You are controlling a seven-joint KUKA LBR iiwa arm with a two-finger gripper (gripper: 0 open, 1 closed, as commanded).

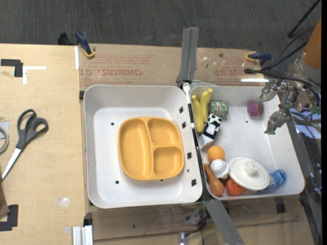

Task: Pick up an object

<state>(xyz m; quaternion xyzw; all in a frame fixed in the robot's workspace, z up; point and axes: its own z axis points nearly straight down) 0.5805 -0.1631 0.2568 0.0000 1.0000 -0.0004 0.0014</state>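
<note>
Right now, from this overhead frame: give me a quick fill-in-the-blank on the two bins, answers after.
1. The divided plate in the left bin is coloured ____.
2. That plate has ____ compartments.
3. The banana lies in the ____ bin.
4. On the bench left of the bins lies a pair of ____.

Missing words: orange; three; right; scissors

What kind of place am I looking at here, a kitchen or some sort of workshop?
Most likely a robotics lab bench, not a kitchen. Two white bins are clamped onto cardboard, toy food such as a banana fills one, and a robot's claw hangs over it.
</note>
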